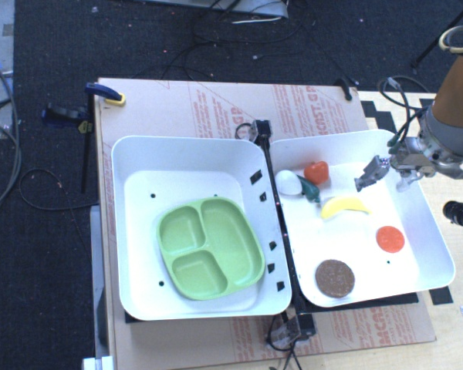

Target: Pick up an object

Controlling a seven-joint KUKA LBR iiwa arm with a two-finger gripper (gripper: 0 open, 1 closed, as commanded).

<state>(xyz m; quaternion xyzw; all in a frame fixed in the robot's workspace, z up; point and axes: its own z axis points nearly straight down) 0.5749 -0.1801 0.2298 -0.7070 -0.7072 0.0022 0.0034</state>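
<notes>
Outward, printed cardboard [216, 106] gives way to dark speckled carpet [46, 21]; the jaws' opening cannot be told.

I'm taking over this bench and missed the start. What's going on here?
The grey arm reaches in from the right, and its claw hangs over the right bin, just up and right of the yellow banana. The banana, a white egg, a red toy fruit, an orange-red round piece and a brown disc all lie on the bin floor. The left bin holds a green divided plate.
</notes>
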